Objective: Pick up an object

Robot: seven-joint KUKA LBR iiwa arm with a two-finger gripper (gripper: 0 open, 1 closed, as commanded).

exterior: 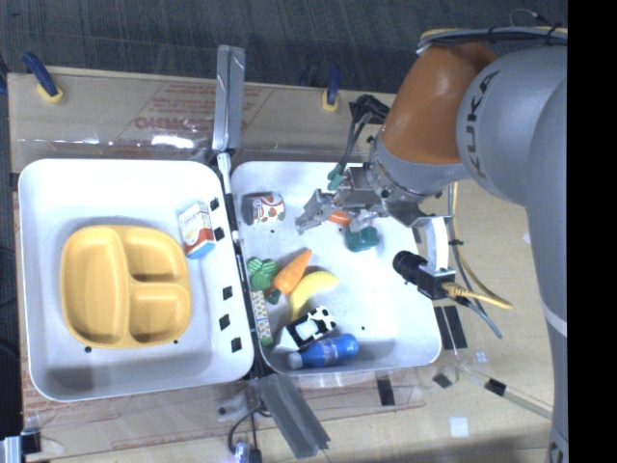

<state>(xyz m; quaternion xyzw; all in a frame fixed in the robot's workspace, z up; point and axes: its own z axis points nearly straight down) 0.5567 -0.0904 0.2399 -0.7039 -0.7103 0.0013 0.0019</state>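
The arm carried part of its maker's name in dark letters along its grey shell at the upper right, reading roughly "KUK"; faint red printing marked the cardboard behind the left bin, too washed out to read; a small carton in the left bin bore red and blue print that could not be made out.

The bench was pale wood; two white bins sat side by side on it, with dark floor beyond the top of the frame, and blue clamps gripped the cardboard's far edge.

Nearest, at the bottom of the right bin, lay a blue bottle, then a black-and-white toy, a banana, a carrot and a green toy; a can stood near the upper left corner of that bin. The left bin held a yellow divided tray.

The gripper hung over the upper middle of the right bin; an orange piece showed at its fingers, but whether they were spread or pinched could not be told; a teal object lay just below and to the right of it.
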